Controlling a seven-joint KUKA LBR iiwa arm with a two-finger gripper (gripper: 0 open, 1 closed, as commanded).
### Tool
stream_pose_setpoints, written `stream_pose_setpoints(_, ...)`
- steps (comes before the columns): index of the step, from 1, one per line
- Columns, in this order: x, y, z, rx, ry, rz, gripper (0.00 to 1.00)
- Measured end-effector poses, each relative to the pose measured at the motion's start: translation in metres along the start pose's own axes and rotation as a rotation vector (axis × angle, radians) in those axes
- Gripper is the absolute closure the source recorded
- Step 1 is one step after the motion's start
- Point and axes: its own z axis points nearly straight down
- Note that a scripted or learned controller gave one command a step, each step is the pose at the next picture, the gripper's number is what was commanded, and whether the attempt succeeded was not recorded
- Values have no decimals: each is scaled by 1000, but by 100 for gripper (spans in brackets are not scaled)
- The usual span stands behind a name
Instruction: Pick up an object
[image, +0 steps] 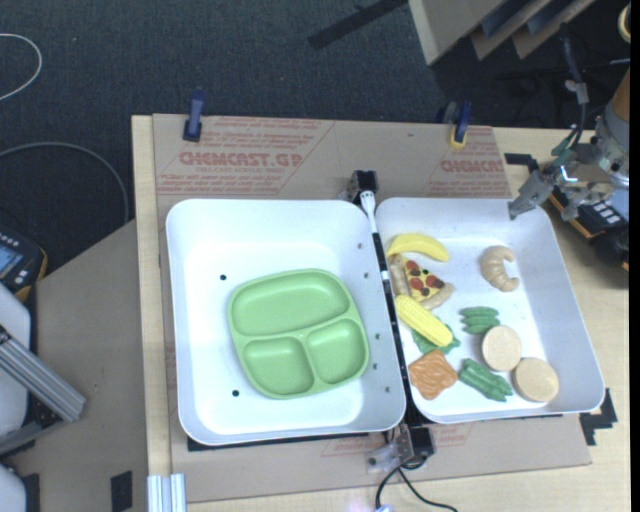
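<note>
The right bin (560, 250) holds toy food: a yellow banana (418, 246), a pizza slice (425, 283), a beige croissant (499, 268), a corn cob (422, 320), two green pea pods (479, 318), two round biscuits (501, 349) and an orange waffle piece (432, 373). My gripper (545, 198) hangs over the far right corner of that bin, up and to the right of the croissant. It is open and holds nothing.
A green divided plate (297, 330) lies in the left bin (190, 260). Both bins rest on a cardboard sheet (300, 150) held by a blue clamp (193, 115) and another clamp (460, 122) at the far edge. Dark floor and cables lie beyond.
</note>
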Motion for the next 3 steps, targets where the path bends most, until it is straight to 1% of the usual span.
stream_pose_setpoints(1,-3,-57,133,-13,-3,-2,0)
stream_pose_setpoints(2,67,-74,153,5,4,-5,0)
stream_pose_setpoints(3,63,-134,152,4,2,2,0)
